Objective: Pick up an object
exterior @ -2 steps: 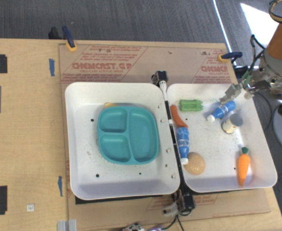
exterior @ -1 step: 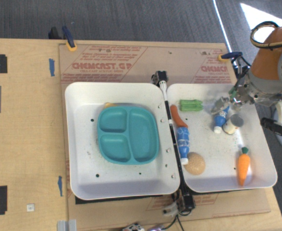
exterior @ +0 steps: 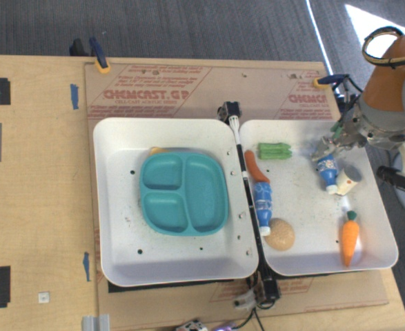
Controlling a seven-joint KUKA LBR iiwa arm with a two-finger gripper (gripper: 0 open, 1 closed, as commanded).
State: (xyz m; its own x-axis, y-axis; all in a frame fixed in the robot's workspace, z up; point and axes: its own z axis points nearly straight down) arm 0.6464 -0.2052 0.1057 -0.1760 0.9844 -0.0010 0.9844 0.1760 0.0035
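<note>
The blue bottle (exterior: 328,173) lies lengthwise down the right bin (exterior: 378,254), beneath the tool (exterior: 333,145), whose state I cannot tell.

A small blue and white bottle (exterior: 328,173) lies tilted in the right bin (exterior: 305,259), near its far right side. A carrot (exterior: 350,236) lies at the near right, a green piece (exterior: 274,150) far left, and a tan ball (exterior: 281,234) near left.

The grey arm (exterior: 388,95) reaches in from the right, gripper (exterior: 330,145) lowered.
</note>
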